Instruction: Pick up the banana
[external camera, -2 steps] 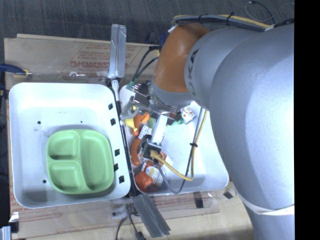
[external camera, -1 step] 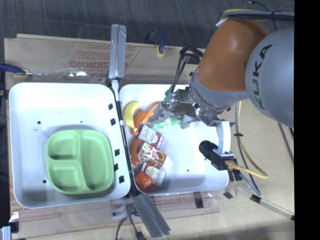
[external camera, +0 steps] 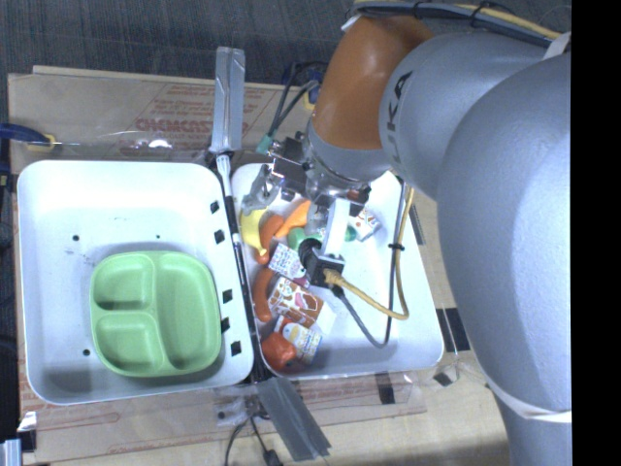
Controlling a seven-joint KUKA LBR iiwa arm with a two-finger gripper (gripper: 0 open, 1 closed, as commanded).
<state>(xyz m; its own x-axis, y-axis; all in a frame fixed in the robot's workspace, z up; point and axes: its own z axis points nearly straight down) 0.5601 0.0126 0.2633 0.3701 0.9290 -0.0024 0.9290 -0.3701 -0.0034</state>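
The banana (external camera: 251,228) lies at the left edge of the right bin (external camera: 412,343), crowded by an orange item (external camera: 275,227) and snack packets (external camera: 294,302), so the end effector (external camera: 281,194), whose spread I cannot tell, should descend squarely over the yellow curve.

tray (external camera: 155,311) in left bin (external camera: 58,202); banana (external camera: 251,229), apparently among packets (external camera: 293,304), in right bin (external camera: 412,328).
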